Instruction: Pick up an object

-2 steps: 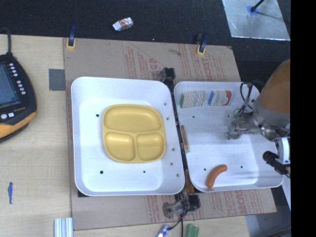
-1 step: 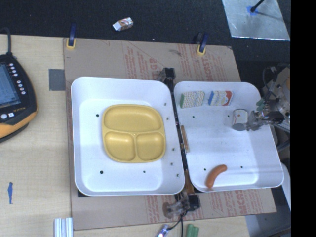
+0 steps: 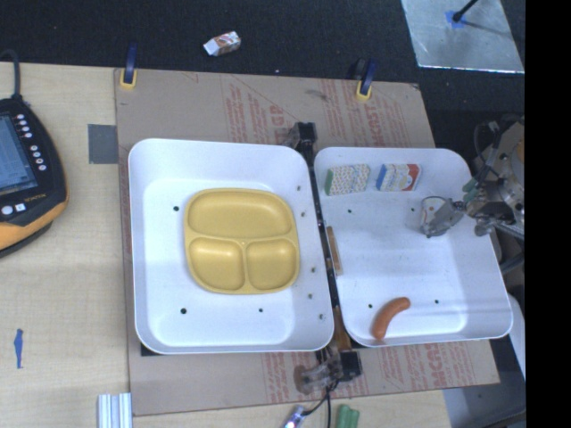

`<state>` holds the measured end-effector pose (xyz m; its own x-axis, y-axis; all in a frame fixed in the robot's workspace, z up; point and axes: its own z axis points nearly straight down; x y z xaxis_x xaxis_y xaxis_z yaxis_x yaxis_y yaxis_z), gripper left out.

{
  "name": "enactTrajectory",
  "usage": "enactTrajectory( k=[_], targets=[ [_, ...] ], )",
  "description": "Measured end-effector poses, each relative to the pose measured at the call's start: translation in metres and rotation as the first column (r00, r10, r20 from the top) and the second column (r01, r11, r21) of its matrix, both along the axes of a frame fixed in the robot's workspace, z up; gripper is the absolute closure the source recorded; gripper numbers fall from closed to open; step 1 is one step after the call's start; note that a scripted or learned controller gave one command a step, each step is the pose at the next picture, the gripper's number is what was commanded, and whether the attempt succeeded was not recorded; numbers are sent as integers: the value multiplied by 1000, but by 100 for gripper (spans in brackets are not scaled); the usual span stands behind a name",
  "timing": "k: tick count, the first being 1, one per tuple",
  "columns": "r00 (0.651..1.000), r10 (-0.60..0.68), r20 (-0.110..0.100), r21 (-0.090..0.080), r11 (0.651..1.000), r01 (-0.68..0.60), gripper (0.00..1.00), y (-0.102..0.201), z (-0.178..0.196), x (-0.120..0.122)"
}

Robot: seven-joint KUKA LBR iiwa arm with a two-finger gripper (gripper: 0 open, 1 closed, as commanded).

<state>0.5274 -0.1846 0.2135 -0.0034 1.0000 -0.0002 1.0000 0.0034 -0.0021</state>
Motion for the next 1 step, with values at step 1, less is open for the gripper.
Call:
enactTrajectory(
  k=[1],
  targets=[
    [1000,2,-4,1,1000,-2,0,-7,-123,35]
  ],
)
